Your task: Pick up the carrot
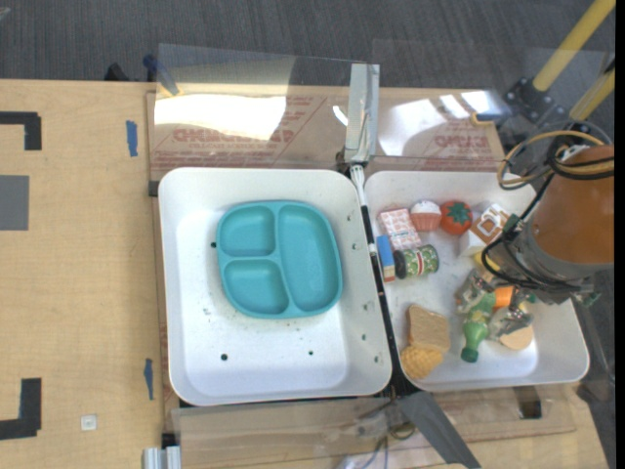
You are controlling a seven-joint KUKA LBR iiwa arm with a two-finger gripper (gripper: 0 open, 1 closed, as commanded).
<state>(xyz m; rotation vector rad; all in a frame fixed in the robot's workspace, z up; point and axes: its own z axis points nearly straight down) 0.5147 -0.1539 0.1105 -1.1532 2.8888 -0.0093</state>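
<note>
The carrot (504,296) is a small orange piece with leafy green at its left end, lying in the right bin (562,364) toward its right side. My gripper (496,294) is down in that bin, right over the carrot, under the grey wrist and the orange band (584,218). The gripper's dark parts cover part of the carrot, so I cannot make out whether it is held. A green bottle (473,340) and a tan piece (517,338) lie just in front of the gripper.
The right bin also holds a bread slice (428,327), a yellow cracker (420,362), a dark can (421,261), a red-white carton (397,225), a cupcake (427,213) and a red fruit (455,217). A teal divided plate (278,259) sits in the left bin (195,360).
</note>
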